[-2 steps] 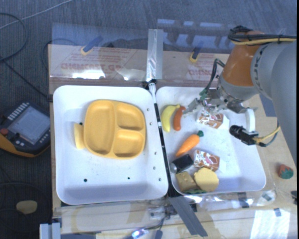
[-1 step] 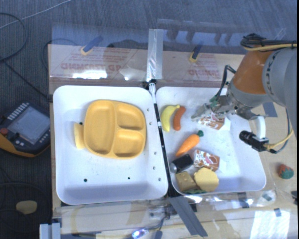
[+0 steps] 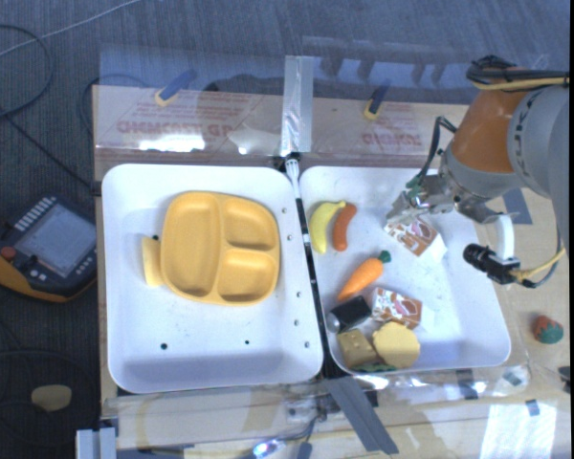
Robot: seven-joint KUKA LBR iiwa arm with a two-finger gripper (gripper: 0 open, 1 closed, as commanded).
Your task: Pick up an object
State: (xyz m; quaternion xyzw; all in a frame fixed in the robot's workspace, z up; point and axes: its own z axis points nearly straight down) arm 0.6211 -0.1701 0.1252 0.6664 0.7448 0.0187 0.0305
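Right now I see the gripper point(image 3: 423, 202) low in the right bin point(image 3: 478, 338), right of centre frame, touching a snack packet point(image 3: 414, 231); I cannot tell its state.

Your arm point(image 3: 517, 132) enters from the right edge, grey housing uppermost, the orange band directly below it and angled down toward the left. The wrist tilts steeply, carrying the gripper point(image 3: 423, 199) low at the arm's left end. A black cable loops along the wrist's right side.
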